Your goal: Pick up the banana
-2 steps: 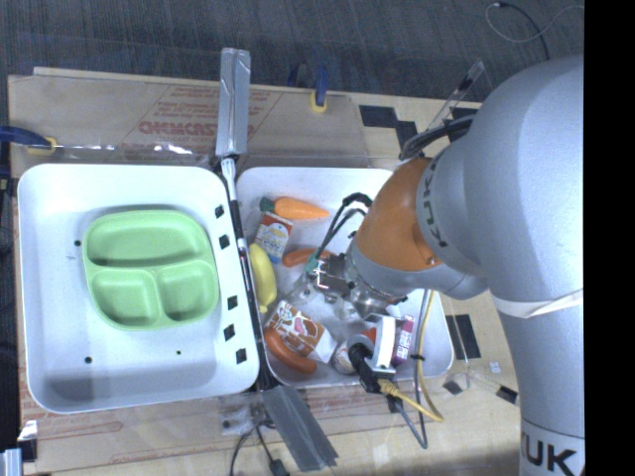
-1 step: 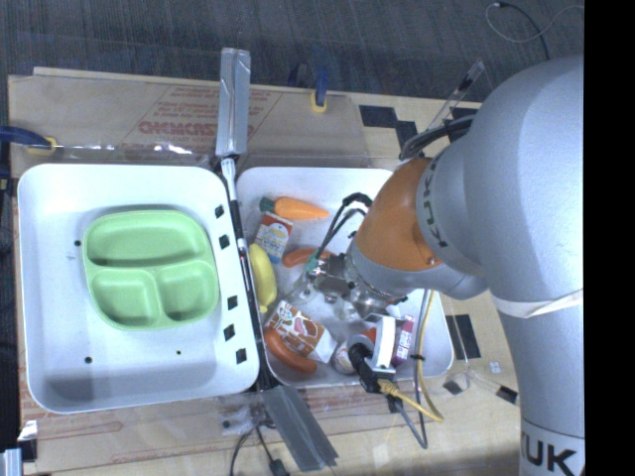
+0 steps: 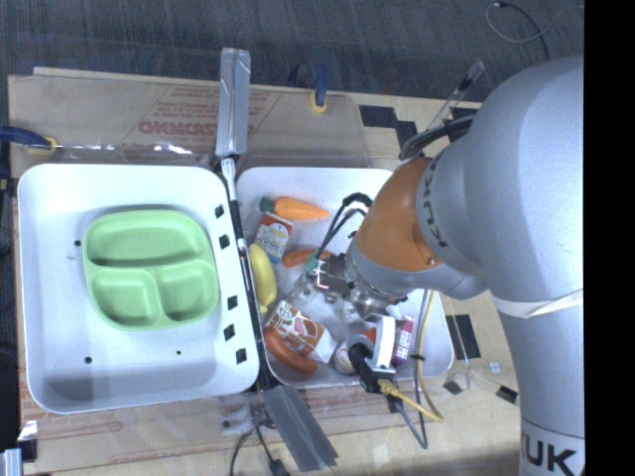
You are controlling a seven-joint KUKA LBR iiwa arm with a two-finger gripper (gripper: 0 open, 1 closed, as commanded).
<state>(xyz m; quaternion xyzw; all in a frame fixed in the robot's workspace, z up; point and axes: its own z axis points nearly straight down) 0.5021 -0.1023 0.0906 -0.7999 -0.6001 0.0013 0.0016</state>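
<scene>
The yellow banana (image 3: 263, 276) lies lengthwise along the left wall of the right bin (image 3: 327, 178), just past the divider. My gripper (image 3: 323, 272) hangs low over the middle of that bin, a short way to the right of the banana, under the orange-banded wrist (image 3: 397, 231). The gripper's black body and cables hide its tip. Nothing can be seen lifted from the bin.
Around the banana lie an orange carrot (image 3: 296, 207), a red-and-white packet (image 3: 275, 234), a printed pouch (image 3: 298, 330), a reddish sausage (image 3: 291, 357) and a small pink-and-white box (image 3: 402, 341). The left bin (image 3: 50, 296) holds a green divided plate (image 3: 151, 268).
</scene>
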